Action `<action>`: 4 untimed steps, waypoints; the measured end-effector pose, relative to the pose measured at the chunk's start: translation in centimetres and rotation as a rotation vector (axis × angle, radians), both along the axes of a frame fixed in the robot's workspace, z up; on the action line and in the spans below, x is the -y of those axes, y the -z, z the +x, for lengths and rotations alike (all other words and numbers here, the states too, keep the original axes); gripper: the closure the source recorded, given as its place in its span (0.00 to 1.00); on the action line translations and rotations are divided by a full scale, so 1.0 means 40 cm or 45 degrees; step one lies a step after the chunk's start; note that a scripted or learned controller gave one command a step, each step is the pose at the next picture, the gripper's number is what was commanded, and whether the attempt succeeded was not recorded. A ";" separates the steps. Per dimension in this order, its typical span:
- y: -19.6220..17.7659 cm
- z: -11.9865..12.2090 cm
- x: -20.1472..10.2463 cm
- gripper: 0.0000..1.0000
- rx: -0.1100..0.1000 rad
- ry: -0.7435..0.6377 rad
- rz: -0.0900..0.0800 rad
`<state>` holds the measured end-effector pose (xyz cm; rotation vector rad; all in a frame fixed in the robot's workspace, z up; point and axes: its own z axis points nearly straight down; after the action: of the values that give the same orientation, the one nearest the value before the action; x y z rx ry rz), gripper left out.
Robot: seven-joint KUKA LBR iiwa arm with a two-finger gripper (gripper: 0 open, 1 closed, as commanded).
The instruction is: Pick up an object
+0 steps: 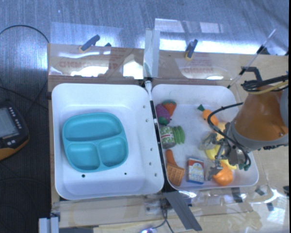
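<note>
Yellow toy (212,152) — a small, rounded plastic piece, bright yellow, lying in the right bin (194,111) toward its near right corner. An orange round toy (224,176), likely a fruit, sits just beside it on the near side, close to the bin's front wall.

Gripper (222,155) — set low over the right bin, directly above the yellow toy and the orange one. Its dark metal parts and cabling overlap both toys, so whether either lies between the fingers cannot be told; the spread of the fingers cannot be told either. The wrist above it carries the orange band (259,115), which covers the bin's right side.

Other contents of the right bin:
- small boxed item with a printed label (195,171), near the front wall, left of the orange toy
- waffle-cone toy (174,171), at the front left corner
- green can-like toy (170,135), against the left wall
- purple and orange vegetable toys (165,110), toward the far left
- carrot-like toy (205,112), partly hidden by a black cable

Left bin (87,94) — holds a teal divided tray (94,141), three compartments.

Both bins rest side by side on the tabletop (269,178).
</note>
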<state>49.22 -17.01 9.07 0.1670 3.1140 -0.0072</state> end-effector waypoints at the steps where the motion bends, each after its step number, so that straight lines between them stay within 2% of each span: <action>1: -0.017 0.002 -0.002 1.00 -0.006 0.000 0.002; 2: -0.001 0.115 -0.123 1.00 -0.013 0.122 0.002; 3: -0.110 0.063 -0.036 1.00 -0.034 0.195 0.010; 4: 0.002 0.339 0.008 1.00 -0.019 0.029 0.005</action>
<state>62.79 -17.31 8.99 0.2036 3.1272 -0.0027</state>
